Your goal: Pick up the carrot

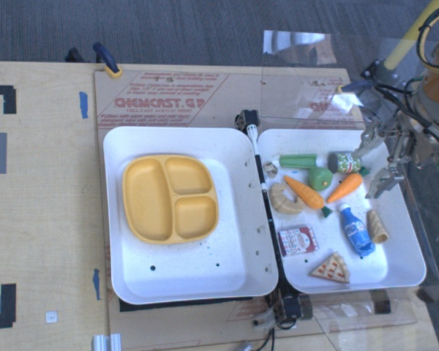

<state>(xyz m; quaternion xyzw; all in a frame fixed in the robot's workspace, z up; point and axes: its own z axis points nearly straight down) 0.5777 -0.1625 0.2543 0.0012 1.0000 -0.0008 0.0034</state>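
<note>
Two orange carrots lie in the right bin (406,262). One carrot (305,192) points diagonally across the bin's middle. The other carrot (344,187) is shorter and lies just right of it, below a small can (346,162). My gripper (378,168) hangs over the bin's upper right part, just right of the shorter carrot. Its two grey fingers (387,180) are spread apart with nothing between them.
Also in the right bin are a green tube (298,161), a green round piece (320,178), a beige ring (284,198), a blue bottle (356,231), a cone (379,227), a pizza slice (331,268) and a red packet (296,240). The left bin (132,269) holds a yellow divided plate (170,198).
</note>
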